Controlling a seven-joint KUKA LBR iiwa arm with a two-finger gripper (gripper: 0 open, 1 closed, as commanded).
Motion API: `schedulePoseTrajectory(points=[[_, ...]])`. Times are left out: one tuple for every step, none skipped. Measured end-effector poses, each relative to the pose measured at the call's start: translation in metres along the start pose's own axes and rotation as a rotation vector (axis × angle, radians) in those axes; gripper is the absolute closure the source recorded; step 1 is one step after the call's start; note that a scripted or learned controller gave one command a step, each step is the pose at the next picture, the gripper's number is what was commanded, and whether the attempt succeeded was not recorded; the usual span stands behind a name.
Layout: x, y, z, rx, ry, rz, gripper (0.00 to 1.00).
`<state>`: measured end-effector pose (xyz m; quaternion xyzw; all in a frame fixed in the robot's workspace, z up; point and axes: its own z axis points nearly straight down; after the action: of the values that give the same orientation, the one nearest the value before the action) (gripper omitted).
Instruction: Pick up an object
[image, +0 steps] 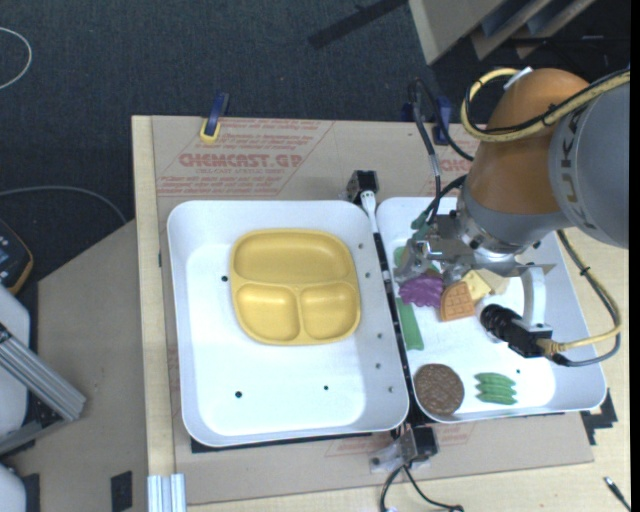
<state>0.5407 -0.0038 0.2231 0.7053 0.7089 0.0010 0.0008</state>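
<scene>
The arm (540, 130) reaches in over the right bin (455, 345), and its tool (432, 256) hangs low just above the upper edge of a purple bunch (422, 291) that lies on the bin floor. From this slant I cannot tell whether the tool is open or closed, nor whether it touches the bunch; nothing can be seen gripped in it.

Everything else is placed here by that purple bunch. Just to its right, touching or nearly so, lies an orange-brown waffle square (457, 302), tilted a little. Beyond the waffle, up and to the right of the bunch, sits a pale wedge (480, 284), partly under the arm's wrist. Directly below the bunch, close to the bin's left wall, a green strip (410, 325) lies lengthwise, its upper end close under the bunch. Farther below the bunch, near the bin's lower rim, rests a brown disc (439, 388) — flat and round, with a speckled top. Below and to the right of the bunch, beside the disc but apart from it, lie green pods (495, 388).

Well to the left of the bunch, across the two adjoining walls, the left bin (200, 330) holds a yellow tray (296, 285) with three compartments — one wide one above, two smaller ones below. Both bins sit on the bench (250, 165).
</scene>
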Motion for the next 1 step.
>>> schedulePoseTrajectory(points=[[0.0537,0.0262,-0.0069,-0.002,0.001,-0.002,1.00]])
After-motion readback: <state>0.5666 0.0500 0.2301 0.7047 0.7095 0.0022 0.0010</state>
